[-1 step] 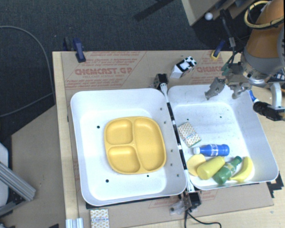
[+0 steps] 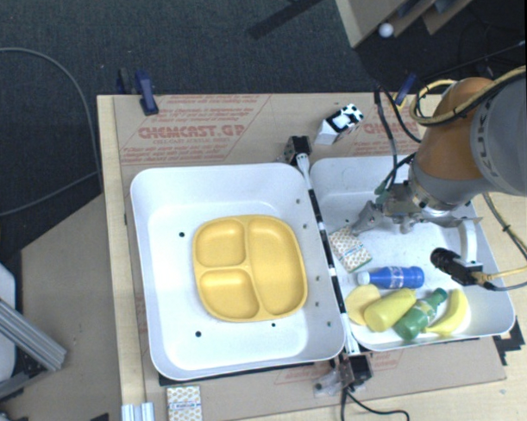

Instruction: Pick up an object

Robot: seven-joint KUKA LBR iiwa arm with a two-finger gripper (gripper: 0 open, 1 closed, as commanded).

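My gripper (image 2: 390,216) hangs over the back half of the right bin (image 2: 349,178), under the grey and orange wrist. Just in front and to its left lies a small patterned packet (image 2: 348,248). Nearer the front edge lie a blue bottle (image 2: 393,278) on its side, a yellow squeeze bottle (image 2: 386,310), a green bottle (image 2: 419,315) and a banana (image 2: 454,313), all packed close together. I see nothing held under the gripper. A yellow divided plate (image 2: 248,268) sits in the middle of the left bin (image 2: 161,252).
A black cable fitting (image 2: 448,264) hangs off the arm above the right bin's right side. A black-and-white clip (image 2: 341,121) and a blue clamp (image 2: 144,91) sit on the cardboard behind the bins. The bins' shared rim (image 2: 323,246) runs between them.
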